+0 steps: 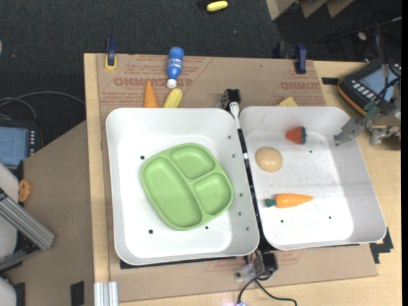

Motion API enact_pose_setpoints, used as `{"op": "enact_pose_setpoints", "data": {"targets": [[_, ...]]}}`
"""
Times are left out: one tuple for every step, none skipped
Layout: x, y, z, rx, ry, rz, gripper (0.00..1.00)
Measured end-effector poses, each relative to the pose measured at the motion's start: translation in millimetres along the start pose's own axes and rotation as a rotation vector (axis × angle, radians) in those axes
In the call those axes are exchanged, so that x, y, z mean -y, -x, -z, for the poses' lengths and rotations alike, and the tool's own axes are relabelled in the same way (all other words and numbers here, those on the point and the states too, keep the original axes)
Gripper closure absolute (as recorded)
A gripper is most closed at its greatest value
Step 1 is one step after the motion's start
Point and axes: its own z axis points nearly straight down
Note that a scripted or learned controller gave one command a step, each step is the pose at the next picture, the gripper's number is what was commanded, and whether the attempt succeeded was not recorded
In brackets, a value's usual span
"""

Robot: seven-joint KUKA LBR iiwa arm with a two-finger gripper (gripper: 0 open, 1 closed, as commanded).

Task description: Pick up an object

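Lying in right bin (357, 190): orange toy carrot (292, 200), green leafy end pointing left
Nearby: beige egg (269, 159), red strawberry (295, 134)
Pincer (347, 132): at bin's far-right rim, finger state unclear

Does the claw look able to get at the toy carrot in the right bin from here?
Probably yes. The claw sits at the right bin's far right edge, and the toy carrot lies alone on the floor with nothing over or against it.

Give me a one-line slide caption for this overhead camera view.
Gripper at the right bin's far edge; toy carrot, egg, strawberry inside; green divided plate in the left bin.
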Motion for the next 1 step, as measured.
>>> {"op": "enact_pose_setpoints", "data": {"targets": [[58.2, -33.8, -127.2, -0.008, -0.016, -0.001, 0.00]]}}
